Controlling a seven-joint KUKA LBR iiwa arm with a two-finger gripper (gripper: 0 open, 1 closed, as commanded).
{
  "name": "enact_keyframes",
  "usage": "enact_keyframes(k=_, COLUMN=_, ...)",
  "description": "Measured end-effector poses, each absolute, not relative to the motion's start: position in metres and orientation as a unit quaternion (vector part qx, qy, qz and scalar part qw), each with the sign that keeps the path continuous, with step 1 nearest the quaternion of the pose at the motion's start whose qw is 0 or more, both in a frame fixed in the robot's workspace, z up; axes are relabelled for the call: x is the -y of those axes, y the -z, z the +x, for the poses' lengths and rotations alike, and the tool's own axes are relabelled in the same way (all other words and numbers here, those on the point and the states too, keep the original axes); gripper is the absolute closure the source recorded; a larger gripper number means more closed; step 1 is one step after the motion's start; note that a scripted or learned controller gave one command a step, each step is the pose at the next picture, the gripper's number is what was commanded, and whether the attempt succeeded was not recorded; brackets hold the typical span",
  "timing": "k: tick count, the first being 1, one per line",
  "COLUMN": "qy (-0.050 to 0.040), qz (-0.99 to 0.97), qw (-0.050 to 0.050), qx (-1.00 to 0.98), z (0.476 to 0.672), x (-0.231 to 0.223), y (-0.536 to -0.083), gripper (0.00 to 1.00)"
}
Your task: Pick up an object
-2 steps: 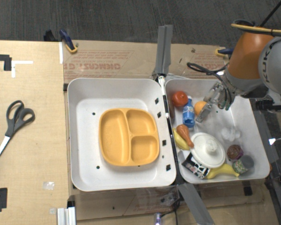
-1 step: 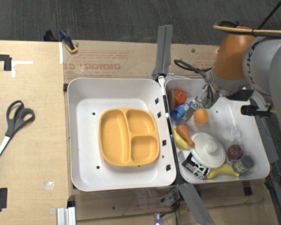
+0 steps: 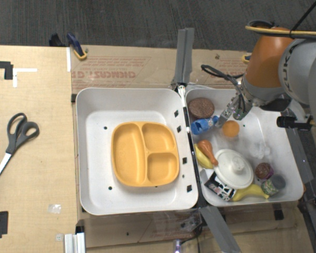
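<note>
My gripper [image 3: 235, 111] hangs low over the back of the right bin [image 3: 284, 141], reaching in from the right under the orange band of the arm. Just below and in front of it lies a small orange ball [image 3: 230, 128]. A blue toy [image 3: 203, 125] lies to the ball's left, and a brown disc [image 3: 201, 107] sits at the bin's back left corner. I see nothing held in the gripper.
The right bin also holds a white lidded bowl [image 3: 234, 168], a banana [image 3: 251, 193], a yellow-orange toy [image 3: 205, 154], a maroon ball [image 3: 264, 170], a small can [image 3: 276, 184] and a black box [image 3: 218, 186]. A yellow divided plate [image 3: 145, 153] lies in the left bin [image 3: 89, 141]. Scissors [image 3: 16, 134] lie on the bench at left.
</note>
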State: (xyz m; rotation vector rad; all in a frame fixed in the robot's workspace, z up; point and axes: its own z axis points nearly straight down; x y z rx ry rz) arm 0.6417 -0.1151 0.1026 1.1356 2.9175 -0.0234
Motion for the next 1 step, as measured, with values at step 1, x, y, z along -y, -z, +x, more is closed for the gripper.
enact_keyframes(k=1, qy=0.0004, qz=0.327, qw=0.002, qx=-0.945, z=0.6149, x=0.073, y=-0.2513, gripper=1.0)
